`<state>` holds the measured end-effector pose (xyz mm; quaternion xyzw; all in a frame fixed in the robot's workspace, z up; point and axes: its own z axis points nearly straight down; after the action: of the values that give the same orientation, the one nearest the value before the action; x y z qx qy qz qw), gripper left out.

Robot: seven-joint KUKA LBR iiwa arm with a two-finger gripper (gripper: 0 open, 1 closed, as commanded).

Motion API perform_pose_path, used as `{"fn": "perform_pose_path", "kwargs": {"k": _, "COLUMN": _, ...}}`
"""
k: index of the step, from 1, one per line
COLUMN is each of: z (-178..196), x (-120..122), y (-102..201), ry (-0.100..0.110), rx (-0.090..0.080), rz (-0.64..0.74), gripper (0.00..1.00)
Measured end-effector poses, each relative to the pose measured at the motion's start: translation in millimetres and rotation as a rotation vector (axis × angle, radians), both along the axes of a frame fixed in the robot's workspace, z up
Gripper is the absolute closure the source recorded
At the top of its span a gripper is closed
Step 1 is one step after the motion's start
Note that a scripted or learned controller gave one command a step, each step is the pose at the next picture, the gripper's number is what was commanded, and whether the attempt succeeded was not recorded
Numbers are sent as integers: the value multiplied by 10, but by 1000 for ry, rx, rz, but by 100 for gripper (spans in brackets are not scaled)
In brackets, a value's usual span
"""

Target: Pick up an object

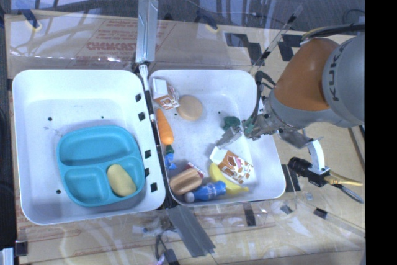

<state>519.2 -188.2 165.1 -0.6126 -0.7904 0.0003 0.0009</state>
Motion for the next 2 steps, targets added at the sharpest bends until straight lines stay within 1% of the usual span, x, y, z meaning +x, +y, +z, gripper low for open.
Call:
{"fn": "perform_pose_path", "kwargs": {"k": 1, "z": 131, "x": -254, "y": -221, "ry": 1, "rx": 0, "rz": -167, "gripper": 0}}
{"fn": "perform_pose_path", "kwargs": {"k": 2, "z": -400, "x": -428, "y": -156, "ry": 4, "rx": 1, "rz": -159, "gripper": 0}}
